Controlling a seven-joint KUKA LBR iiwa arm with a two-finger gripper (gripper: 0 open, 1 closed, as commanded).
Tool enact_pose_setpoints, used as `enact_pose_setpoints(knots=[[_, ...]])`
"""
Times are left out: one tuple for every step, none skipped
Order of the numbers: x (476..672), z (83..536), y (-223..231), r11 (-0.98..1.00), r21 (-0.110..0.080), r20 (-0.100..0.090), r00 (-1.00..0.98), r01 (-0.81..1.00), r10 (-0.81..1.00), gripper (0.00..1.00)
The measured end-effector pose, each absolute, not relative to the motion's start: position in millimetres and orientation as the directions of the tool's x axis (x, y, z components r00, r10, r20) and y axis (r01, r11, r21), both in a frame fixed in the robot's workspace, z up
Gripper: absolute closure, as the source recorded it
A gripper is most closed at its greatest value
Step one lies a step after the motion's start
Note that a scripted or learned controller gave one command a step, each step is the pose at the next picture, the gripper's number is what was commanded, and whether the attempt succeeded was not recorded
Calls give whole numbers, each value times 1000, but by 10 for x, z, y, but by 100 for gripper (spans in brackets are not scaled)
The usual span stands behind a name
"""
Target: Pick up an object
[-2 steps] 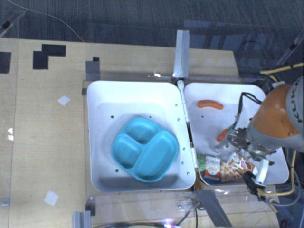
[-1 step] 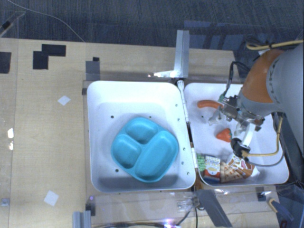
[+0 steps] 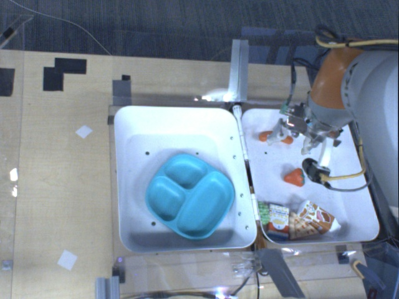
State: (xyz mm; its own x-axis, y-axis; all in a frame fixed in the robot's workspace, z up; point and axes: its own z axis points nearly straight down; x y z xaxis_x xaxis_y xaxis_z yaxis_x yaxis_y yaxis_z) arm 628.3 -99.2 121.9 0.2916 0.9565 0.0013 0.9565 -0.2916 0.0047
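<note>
Pincer over smooth white bin, near orange chunk

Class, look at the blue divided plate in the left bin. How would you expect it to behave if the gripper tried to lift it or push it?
The blue divided plate looks like rigid moulded plastic, so it should probably keep its shape. Its surface looks smooth and glossy, so fingers may slip on it. It sits low and wide in the left bin, so a push would likely slide it, not tip it.
</note>
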Motion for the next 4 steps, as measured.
enact_pose_setpoints(knots=[[6601, 862, -902, -175, -1, -1, 175, 985, 985, 0], [6626, 1001, -895, -170, 9, -2, 170, 985, 986, 100], [6706, 1195, -1599, -415, 6, 1, 415, 910, 910, 100], [6706, 1193, -1594, -414, 6, 1, 414, 910, 910, 0]])
